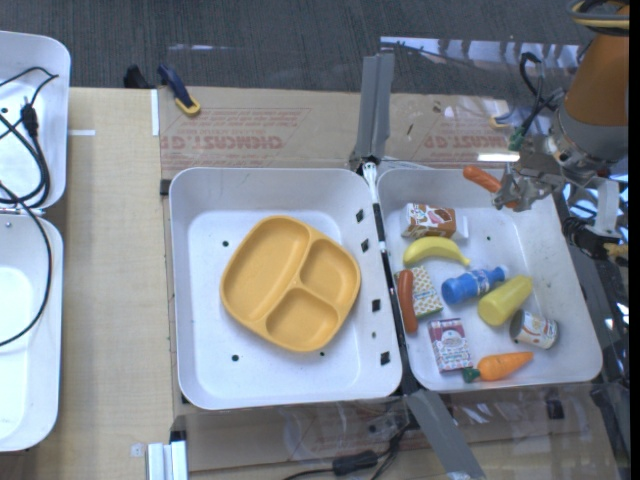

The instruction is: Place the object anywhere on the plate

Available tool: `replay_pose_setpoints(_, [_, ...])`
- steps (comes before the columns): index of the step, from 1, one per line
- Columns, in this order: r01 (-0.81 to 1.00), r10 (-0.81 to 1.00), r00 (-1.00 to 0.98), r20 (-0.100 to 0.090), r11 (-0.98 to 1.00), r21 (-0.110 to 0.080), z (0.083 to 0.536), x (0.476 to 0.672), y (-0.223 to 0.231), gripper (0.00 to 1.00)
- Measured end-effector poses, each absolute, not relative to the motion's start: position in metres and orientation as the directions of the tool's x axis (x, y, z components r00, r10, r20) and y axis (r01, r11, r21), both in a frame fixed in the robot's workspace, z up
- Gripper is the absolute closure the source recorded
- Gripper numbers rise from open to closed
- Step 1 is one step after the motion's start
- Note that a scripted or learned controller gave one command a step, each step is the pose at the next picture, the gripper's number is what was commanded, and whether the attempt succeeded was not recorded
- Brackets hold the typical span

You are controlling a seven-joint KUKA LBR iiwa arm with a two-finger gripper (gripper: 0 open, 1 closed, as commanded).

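While hand (519, 194) hovers at right bin (574, 268) rim, plate (290, 283) unobstructed.

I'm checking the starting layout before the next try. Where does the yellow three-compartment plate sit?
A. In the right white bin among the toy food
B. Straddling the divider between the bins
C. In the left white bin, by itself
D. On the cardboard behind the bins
C: the yellow three-compartment plastic plate lies flat on the floor of the left shallow white bin, while the yellow toy banana and the other toy food lie in the right shallow white bin.
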State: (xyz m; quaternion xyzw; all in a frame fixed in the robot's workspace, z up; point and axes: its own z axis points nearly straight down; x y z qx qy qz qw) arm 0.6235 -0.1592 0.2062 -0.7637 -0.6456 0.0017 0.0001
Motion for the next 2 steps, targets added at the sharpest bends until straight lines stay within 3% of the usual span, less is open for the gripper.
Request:
replay_pose_setpoints(1, [0.997,0.997,-0.072,0.000,0.072,-0.004,0.185,0.594,-0.098,1.00])
replay_pose_setpoints(2, [0.988,0.988,-0.156,0.000,0.156,-0.003,0.191,0.575,-0.019,1.00])
